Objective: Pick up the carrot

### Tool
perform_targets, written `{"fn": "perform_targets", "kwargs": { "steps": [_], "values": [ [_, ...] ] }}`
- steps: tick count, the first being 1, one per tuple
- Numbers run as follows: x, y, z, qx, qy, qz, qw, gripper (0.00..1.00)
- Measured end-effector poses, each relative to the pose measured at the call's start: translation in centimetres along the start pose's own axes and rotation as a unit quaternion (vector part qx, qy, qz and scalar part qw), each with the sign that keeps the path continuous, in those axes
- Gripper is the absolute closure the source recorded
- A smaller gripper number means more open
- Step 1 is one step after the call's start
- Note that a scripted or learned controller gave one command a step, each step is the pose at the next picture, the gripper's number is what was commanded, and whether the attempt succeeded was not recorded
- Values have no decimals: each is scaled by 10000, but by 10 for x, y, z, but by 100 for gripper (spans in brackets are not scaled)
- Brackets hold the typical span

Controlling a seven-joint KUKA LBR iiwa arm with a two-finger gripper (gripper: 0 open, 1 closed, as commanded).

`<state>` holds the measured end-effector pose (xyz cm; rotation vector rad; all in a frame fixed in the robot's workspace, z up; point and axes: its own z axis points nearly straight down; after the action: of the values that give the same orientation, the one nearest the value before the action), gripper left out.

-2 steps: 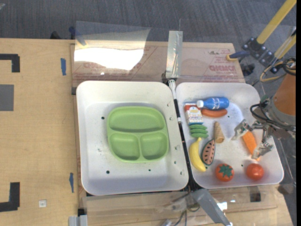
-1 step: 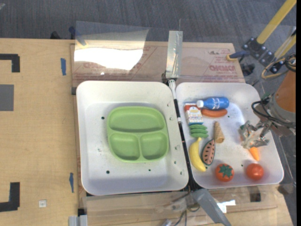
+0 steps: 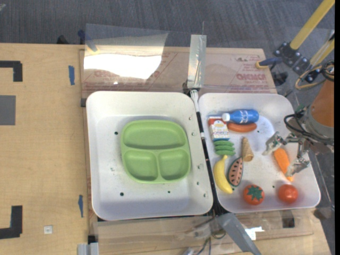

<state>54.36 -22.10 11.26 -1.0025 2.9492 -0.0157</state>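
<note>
The orange carrot (image 3: 281, 159) lies in the right bin (image 3: 313, 195), near its right side, pointing toward the front. My gripper (image 3: 287, 152) hangs low over it and is open. One fingertip (image 3: 274, 141) stands at the carrot's upper left, the other (image 3: 301, 164) at its lower right, so the carrot sits between them with a gap on each side. It rests on the bin floor.
Around it in the right bin are a blue bottle (image 3: 241, 115), a red sausage (image 3: 242, 126), a cone (image 3: 247, 149), a banana (image 3: 222, 175), a watermelon slice (image 3: 235, 171) and two red fruits (image 3: 287, 193). The left bin (image 3: 101, 142) holds a green divided plate (image 3: 156, 150).
</note>
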Motion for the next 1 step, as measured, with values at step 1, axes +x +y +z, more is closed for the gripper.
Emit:
{"fn": "perform_targets", "kwargs": {
  "steps": [1],
  "values": [
    [-19,21,23,-59,80,-358,9993,0]
  ]
}}
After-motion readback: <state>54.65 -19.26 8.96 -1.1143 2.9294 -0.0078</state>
